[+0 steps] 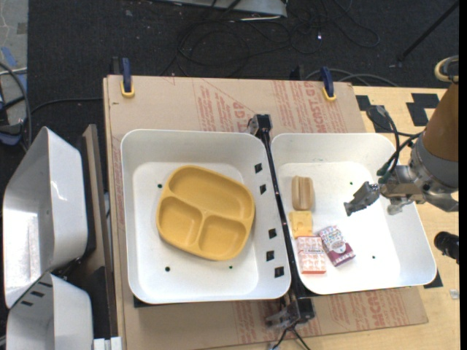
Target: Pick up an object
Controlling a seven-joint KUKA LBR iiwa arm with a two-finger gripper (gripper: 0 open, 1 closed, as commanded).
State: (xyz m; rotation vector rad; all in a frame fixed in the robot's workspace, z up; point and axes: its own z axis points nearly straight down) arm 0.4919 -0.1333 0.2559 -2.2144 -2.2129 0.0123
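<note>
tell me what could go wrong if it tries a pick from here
1. The pincer hovers over bare floor of the right bin, so closing there would likely grab nothing.
2. The tan block, yellow piece, red-and-white packet and maroon packet lie tightly clustered near the bin's left wall; a descent could nudge neighbours or catch two.

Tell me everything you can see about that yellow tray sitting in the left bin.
The yellow tray is a rounded, plate-like dish that looks like matte plastic, mustard yellow all over. It is moulded into three compartments: one long one along its upper side and two smaller ones below, split by raised ridges. It lies flat, open side up, turned slightly askew, near the middle of the left bin, resting on the bin's white floor. Its compartments hold nothing, and nothing else touches it.
</note>
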